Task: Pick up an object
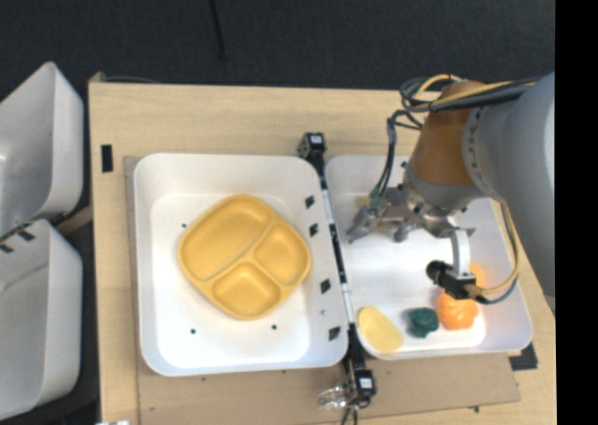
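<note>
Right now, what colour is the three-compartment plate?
The three-compartment plate is yellow, seen best in the camera view.

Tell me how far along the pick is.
Done: nothing yet. The yellow piece, green piece and orange piece all lie along the lower edge of the right bin. In hand: the gripper is down in that bin, apart from all three, with nothing seen in it. Left: the whole grasp and lift.

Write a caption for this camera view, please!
Robot arm over the bin with an orange toy; yellow plate lies in the other bin.
</note>
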`<move>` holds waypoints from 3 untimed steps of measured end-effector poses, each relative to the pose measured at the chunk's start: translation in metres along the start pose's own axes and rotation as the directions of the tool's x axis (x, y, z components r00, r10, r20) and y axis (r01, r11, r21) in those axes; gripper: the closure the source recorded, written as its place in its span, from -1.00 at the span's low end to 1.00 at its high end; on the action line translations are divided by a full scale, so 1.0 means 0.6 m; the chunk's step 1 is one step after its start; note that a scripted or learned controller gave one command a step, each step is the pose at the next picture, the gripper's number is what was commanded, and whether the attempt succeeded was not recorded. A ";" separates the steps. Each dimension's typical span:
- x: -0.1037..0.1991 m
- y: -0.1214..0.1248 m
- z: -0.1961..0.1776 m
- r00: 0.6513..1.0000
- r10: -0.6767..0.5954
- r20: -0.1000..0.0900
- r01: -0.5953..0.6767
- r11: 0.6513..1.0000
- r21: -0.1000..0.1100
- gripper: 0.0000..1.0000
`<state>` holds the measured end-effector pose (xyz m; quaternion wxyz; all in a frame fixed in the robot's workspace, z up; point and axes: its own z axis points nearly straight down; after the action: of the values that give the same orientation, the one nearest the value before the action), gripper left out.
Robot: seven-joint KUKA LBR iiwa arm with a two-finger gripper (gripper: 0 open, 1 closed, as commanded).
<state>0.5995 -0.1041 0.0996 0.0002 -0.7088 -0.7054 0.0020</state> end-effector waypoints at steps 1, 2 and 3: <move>0.000 0.003 -0.023 1.000 0.005 -0.003 -0.005 1.000 -0.006 1.00; 0.009 0.010 -0.100 1.000 -0.010 -0.002 0.010 1.000 -0.008 1.00; 0.007 0.011 -0.181 1.000 -0.007 -0.002 0.007 1.000 -0.007 1.00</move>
<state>0.6065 -0.0996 0.2080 -0.0017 -0.7062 -0.7080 -0.0014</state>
